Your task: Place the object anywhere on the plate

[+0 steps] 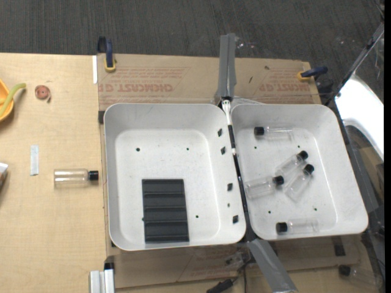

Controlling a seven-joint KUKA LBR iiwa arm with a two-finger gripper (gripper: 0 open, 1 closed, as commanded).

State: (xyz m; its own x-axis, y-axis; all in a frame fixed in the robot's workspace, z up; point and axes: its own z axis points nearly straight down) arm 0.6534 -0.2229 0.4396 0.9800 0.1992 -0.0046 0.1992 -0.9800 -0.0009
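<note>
Vials wait in right bin, plate bare in left bin: pick not begun.
5 clear vials w/ black caps lie flat on right bin floor: 1 near far wall, 3 clustered mid-bin, touching or nearly so, 1 by near wall; none on the black ribbed plate, which sits at near side of left bin. Gripper state: can't tell. Step in hand, by my read: approach & pick. Next move needs one vial singled out, prob. a lone one, jaws across its narrow body, then lift over the bin divider & set down anywhere on plate.
</note>
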